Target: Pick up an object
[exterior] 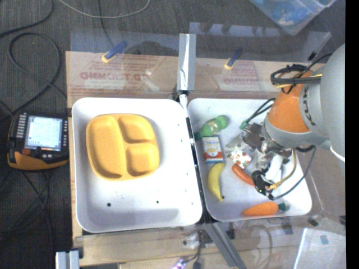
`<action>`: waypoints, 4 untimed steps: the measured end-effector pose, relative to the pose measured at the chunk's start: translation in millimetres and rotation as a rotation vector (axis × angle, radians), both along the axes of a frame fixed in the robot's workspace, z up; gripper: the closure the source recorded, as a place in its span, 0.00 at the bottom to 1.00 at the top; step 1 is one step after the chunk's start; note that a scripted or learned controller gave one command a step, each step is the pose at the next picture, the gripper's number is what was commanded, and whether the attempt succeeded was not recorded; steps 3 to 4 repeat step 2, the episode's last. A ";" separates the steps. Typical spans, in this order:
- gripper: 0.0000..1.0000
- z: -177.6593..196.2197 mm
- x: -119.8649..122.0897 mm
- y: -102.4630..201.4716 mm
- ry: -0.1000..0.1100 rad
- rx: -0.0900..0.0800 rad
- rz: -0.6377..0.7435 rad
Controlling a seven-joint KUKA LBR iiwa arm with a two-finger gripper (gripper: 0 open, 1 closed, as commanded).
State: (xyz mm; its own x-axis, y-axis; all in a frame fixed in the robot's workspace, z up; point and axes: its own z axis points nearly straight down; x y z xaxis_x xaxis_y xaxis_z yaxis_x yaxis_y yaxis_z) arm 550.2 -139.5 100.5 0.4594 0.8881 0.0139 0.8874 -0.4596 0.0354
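Camera view, left bin [78, 167]: white and shallow, holding a yellow divided plate [123, 145] that sits towards its upper half.
Right bin [297, 198]: this one holds all the loose items, and the arm works over it.
Arm [291, 114]: grey with an orange band, reaching in from the right and bent down over the right-hand part of the right bin.
Gripper [259, 160]: low over the middle of the right bin, beside a white packet with red spots [240, 157]. From where I stand I cannot tell whether the claw is open or closed, and I see nothing gripped in it.
Small carrot [243, 174]: lying at a slant just below the packet, very close to the gripper.
Large carrot [262, 209]: lying along the near edge of the right bin, green top pointing right.
Banana [216, 181]: near the left wall of the right bin, running roughly up and down.
Small carton [212, 148]: just above the banana.
Green bottle [213, 125]: on its side, above the carton.
Off the bench: a handheld control pendant [38, 139] lies on the floor left of the bins, and a clear plastic tub [291, 1] sits at the top right.
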 end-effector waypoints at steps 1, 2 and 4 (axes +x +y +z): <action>1.00 5.9 0.5 0.0 0.004 0.002 -0.002; 1.00 57.9 98.8 29.4 0.045 -0.001 -0.058; 1.00 57.9 98.8 29.4 0.045 -0.001 -0.058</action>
